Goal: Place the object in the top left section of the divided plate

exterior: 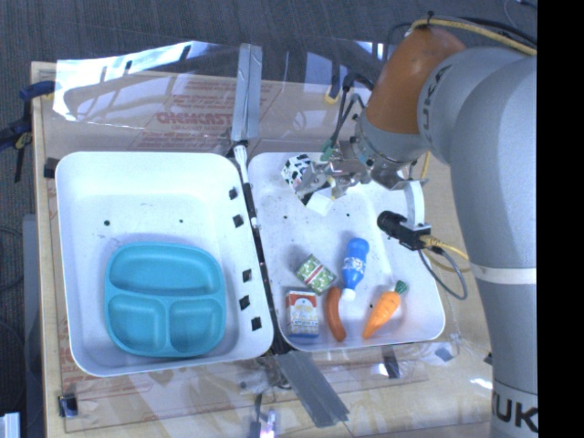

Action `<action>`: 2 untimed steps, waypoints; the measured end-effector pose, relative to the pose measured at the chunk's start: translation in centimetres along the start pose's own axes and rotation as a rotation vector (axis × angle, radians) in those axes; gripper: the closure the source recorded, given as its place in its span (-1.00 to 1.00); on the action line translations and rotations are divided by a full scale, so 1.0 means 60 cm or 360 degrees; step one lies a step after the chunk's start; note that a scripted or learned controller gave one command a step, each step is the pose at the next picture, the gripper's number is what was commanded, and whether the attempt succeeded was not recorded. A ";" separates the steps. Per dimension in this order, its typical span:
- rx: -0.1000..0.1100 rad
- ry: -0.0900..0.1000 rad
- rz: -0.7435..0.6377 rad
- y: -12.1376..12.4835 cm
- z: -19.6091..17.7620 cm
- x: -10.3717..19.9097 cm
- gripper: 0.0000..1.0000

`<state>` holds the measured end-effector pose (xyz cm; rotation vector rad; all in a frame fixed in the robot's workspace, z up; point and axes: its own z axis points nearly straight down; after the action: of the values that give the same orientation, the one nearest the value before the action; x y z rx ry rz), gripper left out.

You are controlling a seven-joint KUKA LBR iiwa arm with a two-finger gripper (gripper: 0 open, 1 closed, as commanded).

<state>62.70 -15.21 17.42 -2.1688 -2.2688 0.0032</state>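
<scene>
Arm: the grey arm with its orange band reaches in from the right and bends down over the far part of the right bin.
Gripper: the gripper hangs low near the far left corner of the right bin; the wrist hardware crowds it, so I cannot tell how it is set.
Black-and-white object: a small white thing with black spots, perhaps a toy cow, sits just beside the gripper at the far left corner of the right bin; whether the two touch is hard to judge.
White scrap: a small pale piece lies on the bin floor just below the gripper.
Blue-capped bottle: a white bottle with a blue cap lies near the middle of the right bin, toward its near edge.
Green carton: a small green box lies tilted just left of the bottle.
Red-and-white carton: a small box lies at the near left corner of the right bin.
Sausage: a reddish sausage shape lies just beside that carton, on its right.
Carrot: an orange carrot with a green top lies by the near right corner.
Divided plate: the teal plate rests in the near half of the left bin, well apart from the gripper.
</scene>
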 end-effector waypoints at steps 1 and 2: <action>0.0003 0.0000 -0.0460 -0.134 0.028 0.104 1.00; 0.0001 0.0000 -0.0625 -0.224 -0.026 0.191 1.00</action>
<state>48.79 -4.40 19.04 -1.6843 -2.6476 0.0031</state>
